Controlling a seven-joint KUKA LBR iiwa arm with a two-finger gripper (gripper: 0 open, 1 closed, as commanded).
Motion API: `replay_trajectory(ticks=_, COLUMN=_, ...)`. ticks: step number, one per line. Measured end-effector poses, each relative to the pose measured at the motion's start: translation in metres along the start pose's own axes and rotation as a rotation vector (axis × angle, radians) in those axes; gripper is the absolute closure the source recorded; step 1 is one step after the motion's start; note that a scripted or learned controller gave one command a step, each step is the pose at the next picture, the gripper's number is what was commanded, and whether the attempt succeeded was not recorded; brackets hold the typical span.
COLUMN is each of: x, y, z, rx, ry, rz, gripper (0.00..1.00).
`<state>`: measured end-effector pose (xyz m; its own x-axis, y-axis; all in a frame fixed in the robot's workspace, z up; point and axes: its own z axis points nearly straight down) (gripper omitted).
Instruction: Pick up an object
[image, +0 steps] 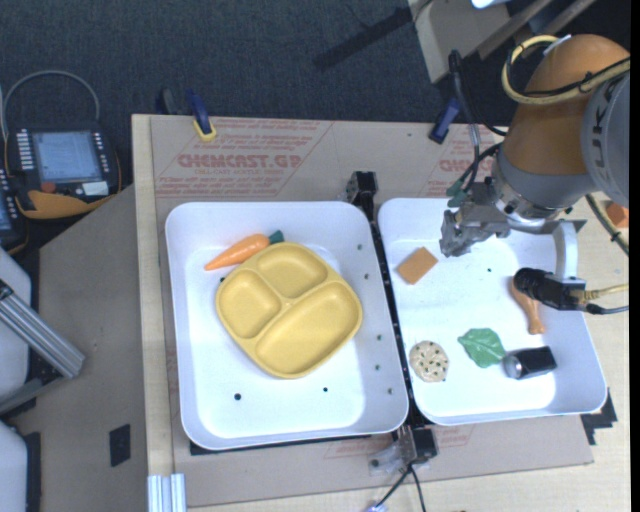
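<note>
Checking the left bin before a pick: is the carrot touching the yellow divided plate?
Touching. The camera view shows the carrot lying against the yellow divided plate at its upper-left rim, no white between them.

Grey arm (560, 170), orange band, yellow cable

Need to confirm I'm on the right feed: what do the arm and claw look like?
The arm is grey with a broad rounded orange band above the wrist. Its wrist ends in a small dark grey metal claw. A yellow cable loops beside the orange section.
</note>
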<state>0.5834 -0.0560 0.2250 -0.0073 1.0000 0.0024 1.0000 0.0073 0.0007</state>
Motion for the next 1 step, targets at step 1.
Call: replay_trajectory(ticks=1, x=0.0525, y=0.0193, z=-0.0102, rx=-0.004, ry=-0.001, rz=0.001, gripper=1.0)
